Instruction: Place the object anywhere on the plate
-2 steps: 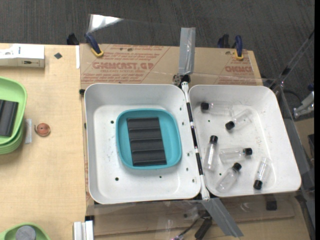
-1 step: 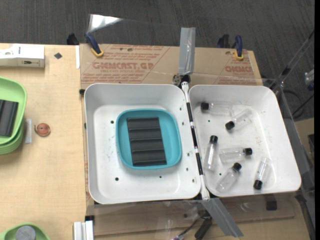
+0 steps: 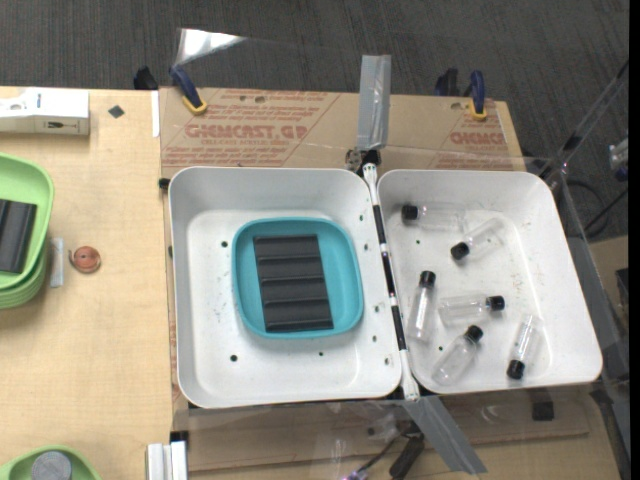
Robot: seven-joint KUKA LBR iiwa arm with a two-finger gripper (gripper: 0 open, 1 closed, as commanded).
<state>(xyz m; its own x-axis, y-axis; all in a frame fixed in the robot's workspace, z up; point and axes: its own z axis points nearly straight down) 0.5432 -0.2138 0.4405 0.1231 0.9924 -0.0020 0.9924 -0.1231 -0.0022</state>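
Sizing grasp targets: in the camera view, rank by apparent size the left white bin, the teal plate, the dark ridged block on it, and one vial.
1. left white bin
2. teal plate
3. dark ridged block
4. vial

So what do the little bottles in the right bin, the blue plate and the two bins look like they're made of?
The bottles look like clear plastic or glass: see-through bodies with glints, and black caps, likely plastic. The blue plate looks like smooth moulded plastic with a soft sheen; the dark ribbed block on it looks matte, maybe rubber or foam. The left bin and right bin look like thin white plastic.
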